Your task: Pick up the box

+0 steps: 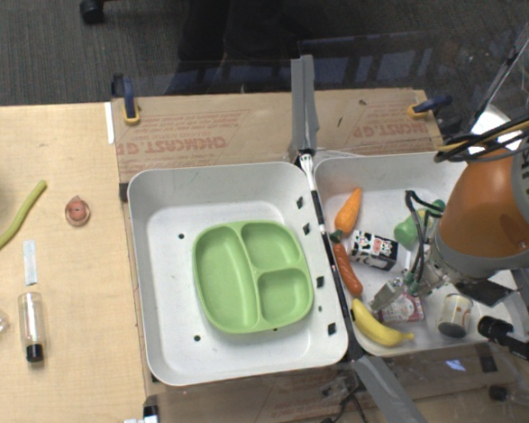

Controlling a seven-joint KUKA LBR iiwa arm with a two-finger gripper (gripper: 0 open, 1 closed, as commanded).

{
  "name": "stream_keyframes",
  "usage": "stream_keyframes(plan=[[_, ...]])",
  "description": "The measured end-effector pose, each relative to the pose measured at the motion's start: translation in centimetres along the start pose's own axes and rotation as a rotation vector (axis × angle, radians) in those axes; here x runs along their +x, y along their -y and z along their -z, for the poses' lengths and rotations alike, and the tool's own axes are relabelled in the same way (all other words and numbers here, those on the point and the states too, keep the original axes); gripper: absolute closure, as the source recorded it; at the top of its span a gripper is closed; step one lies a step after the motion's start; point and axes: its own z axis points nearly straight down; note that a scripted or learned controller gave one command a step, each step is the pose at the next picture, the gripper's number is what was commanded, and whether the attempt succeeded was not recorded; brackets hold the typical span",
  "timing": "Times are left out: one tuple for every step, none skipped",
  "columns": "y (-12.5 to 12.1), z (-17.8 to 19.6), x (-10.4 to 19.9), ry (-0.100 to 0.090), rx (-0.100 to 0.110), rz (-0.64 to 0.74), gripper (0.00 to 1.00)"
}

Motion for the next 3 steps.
stream_keyframes(plan=[[0.0, 0.9, -0.1, 0.000, -0.001, -0.005, 1.00], [-0.9, 12.4, -2.7, 0.003, -0.002, 0.041, 1.00], [-0.9, 12.4, -2.7, 0.003, -0.002, 0.041, 0.00]])
